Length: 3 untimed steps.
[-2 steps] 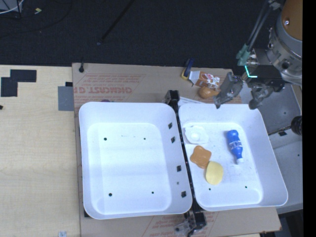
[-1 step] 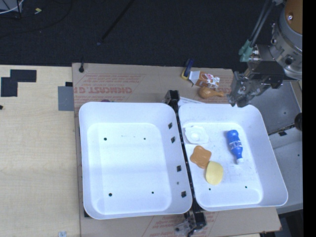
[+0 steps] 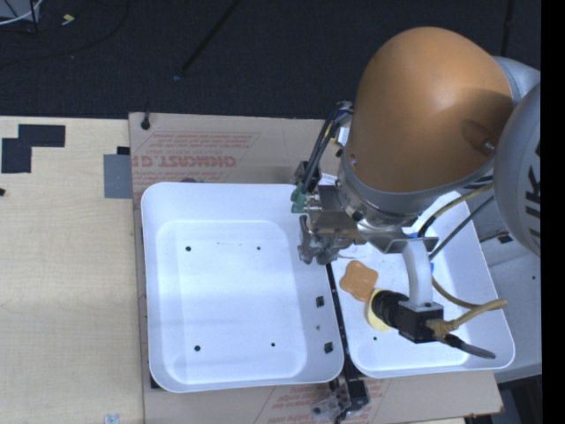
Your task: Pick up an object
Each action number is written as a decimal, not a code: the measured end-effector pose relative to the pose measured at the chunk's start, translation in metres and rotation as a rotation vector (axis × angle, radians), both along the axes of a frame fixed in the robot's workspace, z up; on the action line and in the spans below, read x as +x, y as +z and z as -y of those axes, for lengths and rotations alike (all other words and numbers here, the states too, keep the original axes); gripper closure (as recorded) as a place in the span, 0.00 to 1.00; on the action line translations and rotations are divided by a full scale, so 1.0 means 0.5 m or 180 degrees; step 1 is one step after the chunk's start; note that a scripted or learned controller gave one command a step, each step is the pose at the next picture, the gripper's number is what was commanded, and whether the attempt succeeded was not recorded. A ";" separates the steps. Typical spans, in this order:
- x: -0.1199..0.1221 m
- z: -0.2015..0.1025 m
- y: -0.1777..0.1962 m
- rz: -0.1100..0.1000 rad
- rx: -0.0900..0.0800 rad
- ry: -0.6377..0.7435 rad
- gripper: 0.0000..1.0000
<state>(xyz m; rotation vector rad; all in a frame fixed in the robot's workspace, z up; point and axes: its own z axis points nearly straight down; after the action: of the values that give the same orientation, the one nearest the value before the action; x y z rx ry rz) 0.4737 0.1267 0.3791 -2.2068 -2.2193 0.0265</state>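
Observation:
An orange, flat-looking piece (image 3: 359,279) lies in the right bin (image 3: 481,276), near that bin's left side. My gripper (image 3: 312,244) hangs over the strip where the two bins meet, just left of and slightly above the orange piece. I see nothing held in it. The arm's big orange band and grey wrist cover the back of the right bin. A pale yellow thing (image 3: 378,314) peeks out just below the orange piece, partly hidden by robot parts.
The left bin (image 3: 152,237) is a shallow white tray with a few small dark dots on its floor. Both bins rest on a cardboard sheet (image 3: 221,153) on the wooden bench. Dark floor lies beyond the back edge.

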 end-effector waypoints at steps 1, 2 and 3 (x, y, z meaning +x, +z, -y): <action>0.005 0.043 0.090 0.0068 0.0011 -0.0025 1.00; 0.005 0.019 0.186 0.0072 0.0015 -0.0015 1.00; 0.005 0.008 0.312 0.0076 0.0016 -0.0015 1.00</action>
<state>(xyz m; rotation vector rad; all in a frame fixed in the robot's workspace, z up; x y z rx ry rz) 0.4761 0.1227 0.5351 -2.2215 -2.2239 -0.0055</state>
